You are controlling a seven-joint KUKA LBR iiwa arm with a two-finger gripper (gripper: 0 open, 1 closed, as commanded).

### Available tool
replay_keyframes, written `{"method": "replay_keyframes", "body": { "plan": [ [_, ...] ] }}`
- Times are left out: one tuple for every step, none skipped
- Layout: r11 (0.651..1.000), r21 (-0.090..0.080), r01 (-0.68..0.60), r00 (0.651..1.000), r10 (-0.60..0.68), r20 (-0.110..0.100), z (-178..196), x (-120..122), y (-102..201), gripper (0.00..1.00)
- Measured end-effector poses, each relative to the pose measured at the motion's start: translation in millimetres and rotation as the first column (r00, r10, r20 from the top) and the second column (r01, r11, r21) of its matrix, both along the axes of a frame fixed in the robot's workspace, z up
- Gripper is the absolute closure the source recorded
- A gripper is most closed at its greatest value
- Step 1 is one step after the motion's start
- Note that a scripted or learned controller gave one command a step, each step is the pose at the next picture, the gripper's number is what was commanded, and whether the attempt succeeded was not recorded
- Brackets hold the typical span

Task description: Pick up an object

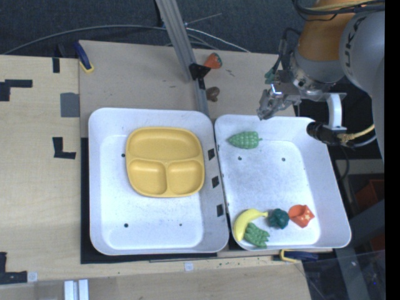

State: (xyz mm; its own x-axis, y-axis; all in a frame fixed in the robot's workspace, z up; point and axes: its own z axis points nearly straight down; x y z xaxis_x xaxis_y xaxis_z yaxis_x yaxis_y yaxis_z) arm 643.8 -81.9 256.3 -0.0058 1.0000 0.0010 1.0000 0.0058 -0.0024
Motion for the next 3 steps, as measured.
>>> {"method": "replay_keyframes", "body": {
  "plan": [
    [1.0, 0.001, -0.002, 1.0, 0.002, 0.0, -11, 2, 64, 1.0],
    [1.0, 0.0, -0.001, 1.0, 0.001, 0.0, -26, 10, 122, 1.0],
    [1.0, 0.0, 0.0, 1.0, 0.0, 0.0, -36, 10, 170, 1.0]
  ]
}}
